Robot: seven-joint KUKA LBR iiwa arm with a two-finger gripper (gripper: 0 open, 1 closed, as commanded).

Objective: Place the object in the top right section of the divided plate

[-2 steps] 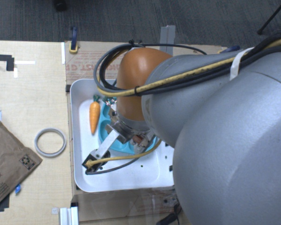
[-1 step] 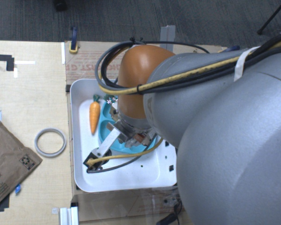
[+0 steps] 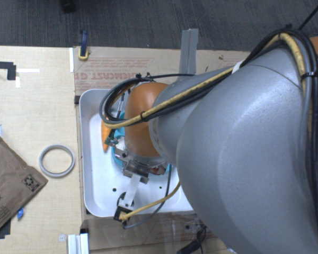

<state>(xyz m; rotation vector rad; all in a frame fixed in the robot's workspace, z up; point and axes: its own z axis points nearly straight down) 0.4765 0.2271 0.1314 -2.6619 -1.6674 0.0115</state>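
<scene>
My arm reaches in from the right and covers most of the white bin point(image 3: 90, 157). The orange wrist band hangs over the bin's middle, and the gripper point(image 3: 138, 171) points down beneath it, close above the bin floor. Slivers of a blue plate point(image 3: 117, 153) peek out on either side of the wrist. An orange object point(image 3: 105, 134) lies at the plate's left edge, partly hidden by the arm and a cable. The plate's sections are hidden under the arm.
A grey tape ring point(image 3: 56, 159) lies on the bench left of the bin. A brown cardboard box point(image 3: 8, 187) sits at the lower left. A blue clamp point(image 3: 84, 45) and a grey metal post point(image 3: 188, 51) stand at the back edge.
</scene>
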